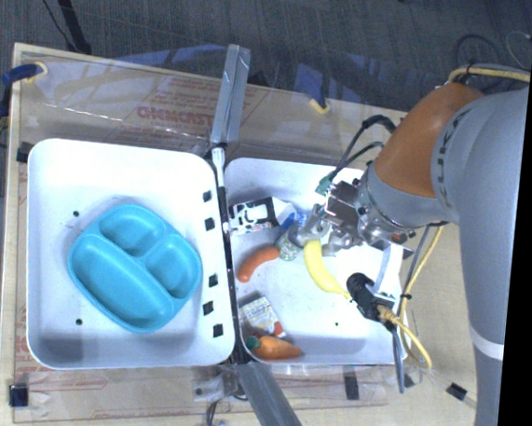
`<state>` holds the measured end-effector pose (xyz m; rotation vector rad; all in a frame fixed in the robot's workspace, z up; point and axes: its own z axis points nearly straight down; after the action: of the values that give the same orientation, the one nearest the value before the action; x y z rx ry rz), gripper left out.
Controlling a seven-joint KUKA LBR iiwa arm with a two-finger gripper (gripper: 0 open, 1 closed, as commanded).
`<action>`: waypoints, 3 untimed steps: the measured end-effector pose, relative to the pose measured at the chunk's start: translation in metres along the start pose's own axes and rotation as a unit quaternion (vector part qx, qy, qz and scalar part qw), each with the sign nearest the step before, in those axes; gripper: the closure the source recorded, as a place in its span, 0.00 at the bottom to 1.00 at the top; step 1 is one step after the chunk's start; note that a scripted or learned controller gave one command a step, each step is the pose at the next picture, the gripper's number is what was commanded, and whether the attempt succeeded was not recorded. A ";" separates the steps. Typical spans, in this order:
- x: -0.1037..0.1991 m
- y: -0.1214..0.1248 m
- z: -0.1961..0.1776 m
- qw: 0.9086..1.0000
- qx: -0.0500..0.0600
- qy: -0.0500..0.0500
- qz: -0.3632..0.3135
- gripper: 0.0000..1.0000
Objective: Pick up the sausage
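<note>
The sausage is a short orange-red piece lying at a slant on the floor of the right bin, near its left wall. My gripper hangs over the middle of that bin, just right of and slightly above the sausage. A yellow banana lies directly below the gripper, and a small greenish item sits between the gripper and the sausage. I see nothing held in the gripper.
A black-and-white packet lies at the right bin's back left. A carrot and a small wrapped packet rest at its front left. The left bin holds a blue divided plate. Cables trail at the right.
</note>
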<state>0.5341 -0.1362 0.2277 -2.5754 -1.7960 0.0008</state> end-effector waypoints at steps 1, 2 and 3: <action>-0.036 0.014 0.000 0.995 0.001 0.000 0.102 1.00; 0.000 -0.012 0.050 0.996 0.002 0.000 0.087 1.00; -0.013 -0.013 -0.048 0.999 -0.001 0.000 -0.053 1.00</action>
<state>0.5177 -0.1436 0.2752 -2.4779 -1.9319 -0.0011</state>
